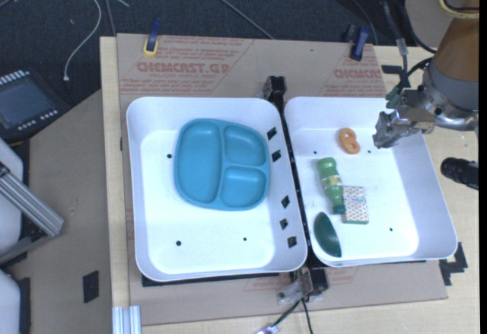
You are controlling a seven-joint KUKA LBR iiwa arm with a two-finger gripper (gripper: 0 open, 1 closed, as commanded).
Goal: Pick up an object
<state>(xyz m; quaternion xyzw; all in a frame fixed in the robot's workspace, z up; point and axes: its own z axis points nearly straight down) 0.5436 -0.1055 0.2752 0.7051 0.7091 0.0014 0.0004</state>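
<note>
The right bin (426, 203) holds an orange ring-shaped piece (349, 140), a green bottle (330, 180) lying lengthwise, a small patterned packet (355, 204) beside it and a dark green scoop-like item (328, 235) near the front wall. My gripper (383, 136) hangs over the bin's back right part, a short way right of the orange ring, with nothing seen between its fingers. The arm's orange band (461, 51) shows at the right edge above it.
The left bin (152, 226) carries a blue divided plate (222, 163). Black clips line the seam between the bins (283, 173). Cables lie on the dark floor behind the bench, and blue clamps (153, 37) hold the cardboard base.
</note>
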